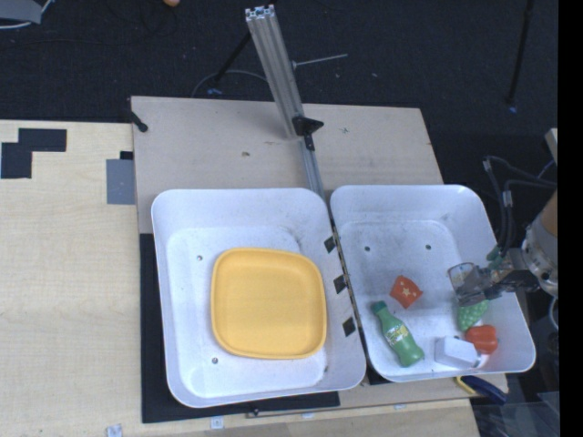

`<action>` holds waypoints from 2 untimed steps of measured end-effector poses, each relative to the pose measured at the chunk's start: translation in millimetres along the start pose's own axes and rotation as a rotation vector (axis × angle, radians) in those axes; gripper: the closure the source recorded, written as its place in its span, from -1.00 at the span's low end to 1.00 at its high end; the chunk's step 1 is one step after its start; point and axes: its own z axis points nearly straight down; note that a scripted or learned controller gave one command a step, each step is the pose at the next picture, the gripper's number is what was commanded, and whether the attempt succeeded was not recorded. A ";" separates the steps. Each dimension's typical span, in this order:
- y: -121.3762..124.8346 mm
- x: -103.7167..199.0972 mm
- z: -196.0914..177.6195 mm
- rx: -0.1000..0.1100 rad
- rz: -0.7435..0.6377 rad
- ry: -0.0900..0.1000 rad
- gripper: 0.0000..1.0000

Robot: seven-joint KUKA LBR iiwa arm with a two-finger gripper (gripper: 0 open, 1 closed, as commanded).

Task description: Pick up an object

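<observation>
A: How far along is the pick?

B: Nothing is lifted. The two-finger gripper [472, 285] hangs low in the right-hand white bin [401, 203], just above a small green knobbly object [471, 315].

A: Clamped on it?

B: I cannot tell. The green plastic bottle [398, 334] and small red cube [405, 291] lie untouched; grasp and lift remain.
</observation>
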 end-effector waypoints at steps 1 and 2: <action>23.7 37.5 -6.3 0.002 -0.003 0.001 1.00; 38.1 80.7 -2.2 0.003 -0.004 0.002 1.00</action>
